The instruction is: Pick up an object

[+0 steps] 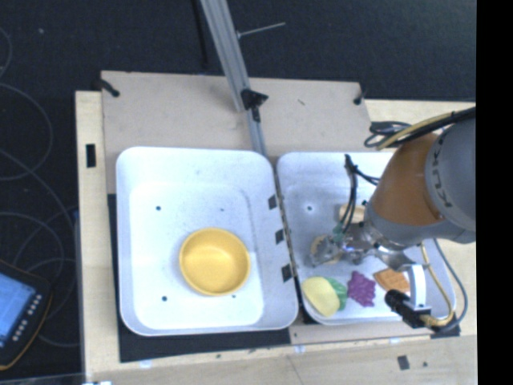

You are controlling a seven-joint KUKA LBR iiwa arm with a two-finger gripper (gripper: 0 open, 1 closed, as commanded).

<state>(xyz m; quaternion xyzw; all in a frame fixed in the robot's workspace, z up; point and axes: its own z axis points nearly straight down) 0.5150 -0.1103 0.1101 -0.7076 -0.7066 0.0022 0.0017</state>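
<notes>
My view is soft and low in detail, lit evenly from above. The two white bins [200,167] glare almost featureless (their rims bleed slightly), while the floor [48,22] around the bench stays dark. Shadows are faint and small objects look blurred.

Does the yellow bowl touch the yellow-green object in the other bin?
Apart. The camera view shows the yellow bowl in the left bin, the yellow-green object in the right bin.
</notes>
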